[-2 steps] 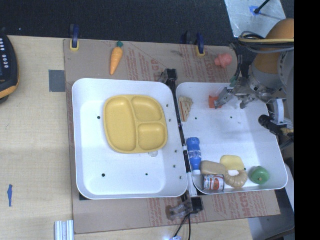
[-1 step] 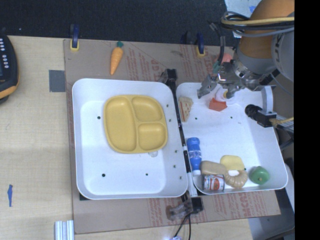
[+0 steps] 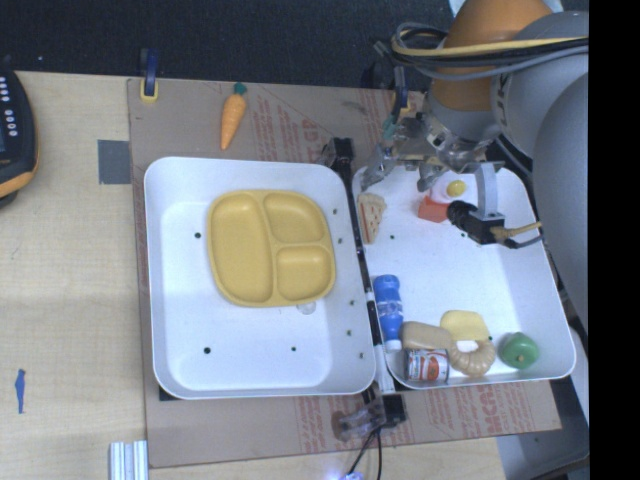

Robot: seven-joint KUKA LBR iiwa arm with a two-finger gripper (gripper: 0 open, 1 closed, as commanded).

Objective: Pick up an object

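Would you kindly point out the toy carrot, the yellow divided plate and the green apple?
toy carrot [image 3: 232, 118]: camera view, middle of its orange body.
yellow divided plate [image 3: 238, 238]: camera view, floor of its large left compartment.
green apple [image 3: 518, 350]: camera view, centre of its top.

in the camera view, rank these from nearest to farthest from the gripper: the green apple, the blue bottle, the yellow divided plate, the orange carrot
Measured from the gripper at the back of the right bin:
1. Blue bottle, at the right bin's left wall.
2. Yellow divided plate, in the left bin, and green apple, in the right bin's front right corner: too close to call.
3. Orange carrot, outside the bins, behind the left one.
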